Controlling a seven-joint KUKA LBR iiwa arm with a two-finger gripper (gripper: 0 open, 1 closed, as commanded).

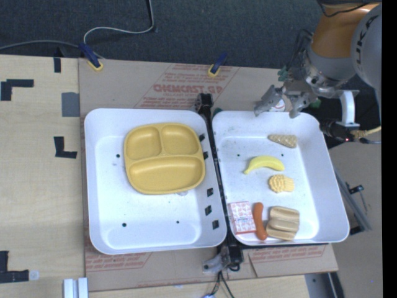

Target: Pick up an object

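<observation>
Crowded sausage point(259, 220), bun point(283, 222) and packet point(240, 217) may jam a grasp; gripper point(280, 103), jaws apart and empty, hovers over the right bin's point(329, 185) far rim.

Red print on the cardboard sheet point(180, 87) under the bins reads "CHEMCAST" in its larger line; the smaller lines around it are too blurred to read.

Right bin's point(322, 166) upper left floor lies open; food crowds its lower right.
</observation>
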